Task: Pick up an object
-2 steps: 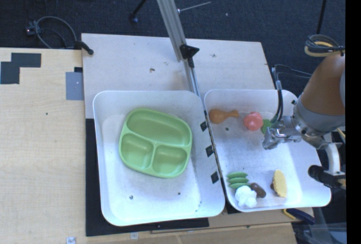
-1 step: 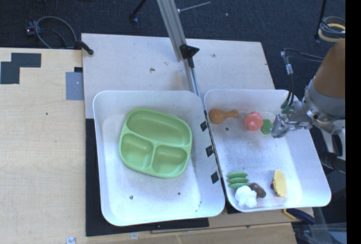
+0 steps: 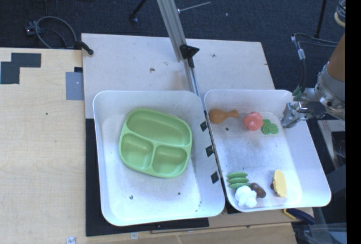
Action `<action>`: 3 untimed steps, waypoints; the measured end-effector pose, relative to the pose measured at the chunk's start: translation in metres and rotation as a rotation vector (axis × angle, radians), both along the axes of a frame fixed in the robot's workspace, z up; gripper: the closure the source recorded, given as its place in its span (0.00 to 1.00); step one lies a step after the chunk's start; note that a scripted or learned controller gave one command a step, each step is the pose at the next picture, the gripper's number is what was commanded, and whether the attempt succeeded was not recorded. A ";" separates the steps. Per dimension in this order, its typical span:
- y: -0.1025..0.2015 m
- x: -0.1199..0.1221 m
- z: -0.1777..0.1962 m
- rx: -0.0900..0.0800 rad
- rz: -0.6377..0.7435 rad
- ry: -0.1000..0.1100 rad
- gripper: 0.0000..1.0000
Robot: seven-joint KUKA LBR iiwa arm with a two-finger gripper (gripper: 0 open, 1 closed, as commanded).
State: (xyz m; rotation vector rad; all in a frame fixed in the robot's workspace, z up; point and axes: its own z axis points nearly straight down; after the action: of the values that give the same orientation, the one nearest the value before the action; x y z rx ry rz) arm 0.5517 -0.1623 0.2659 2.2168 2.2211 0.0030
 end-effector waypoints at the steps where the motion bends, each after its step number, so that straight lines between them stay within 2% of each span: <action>1: 0.046 0.000 -0.010 0.004 0.002 0.008 1.00; 2: 0.090 -0.016 -0.015 0.004 0.002 0.008 1.00; 3: 0.133 -0.023 -0.015 0.003 0.001 0.008 1.00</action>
State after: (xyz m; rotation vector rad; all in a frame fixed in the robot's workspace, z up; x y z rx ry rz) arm 0.5285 -0.0297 0.2505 2.2210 2.2281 -0.0022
